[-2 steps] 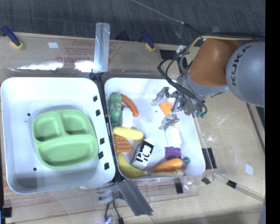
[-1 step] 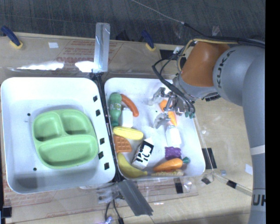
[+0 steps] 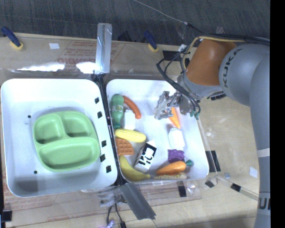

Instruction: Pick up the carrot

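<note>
The arm (image 3: 237, 70) hangs over the right bin (image 3: 152, 87), fingers (image 3: 171, 109) clasping a small carrot (image 3: 175, 119).

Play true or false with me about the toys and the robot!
1. The green plate lies in the left bin. True.
2. The banana is on the green plate. False: it lies in the right bin.
3. The robot arm reaches over the right bin. True.
4. The purple grapes sit far from the carrot. False: they are right beside it.
</note>
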You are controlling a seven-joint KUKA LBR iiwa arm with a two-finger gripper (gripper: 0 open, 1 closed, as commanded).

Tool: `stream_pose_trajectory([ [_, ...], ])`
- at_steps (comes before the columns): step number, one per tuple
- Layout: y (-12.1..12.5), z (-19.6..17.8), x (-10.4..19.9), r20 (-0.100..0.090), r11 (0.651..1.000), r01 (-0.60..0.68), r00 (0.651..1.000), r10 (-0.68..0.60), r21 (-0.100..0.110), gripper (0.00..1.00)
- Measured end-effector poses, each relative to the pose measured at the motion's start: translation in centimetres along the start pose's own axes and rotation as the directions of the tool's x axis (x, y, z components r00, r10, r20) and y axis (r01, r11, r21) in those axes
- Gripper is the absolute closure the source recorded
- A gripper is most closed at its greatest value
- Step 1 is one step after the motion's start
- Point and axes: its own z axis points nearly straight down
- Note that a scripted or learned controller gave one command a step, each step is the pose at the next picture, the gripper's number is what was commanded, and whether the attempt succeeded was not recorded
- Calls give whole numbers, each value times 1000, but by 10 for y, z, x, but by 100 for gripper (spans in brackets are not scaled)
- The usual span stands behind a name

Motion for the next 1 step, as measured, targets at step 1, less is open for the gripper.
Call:
stream_pose_trajectory([
  [1,-2,-42,36,-10,1000,8,1000,-8,-2,100],
])
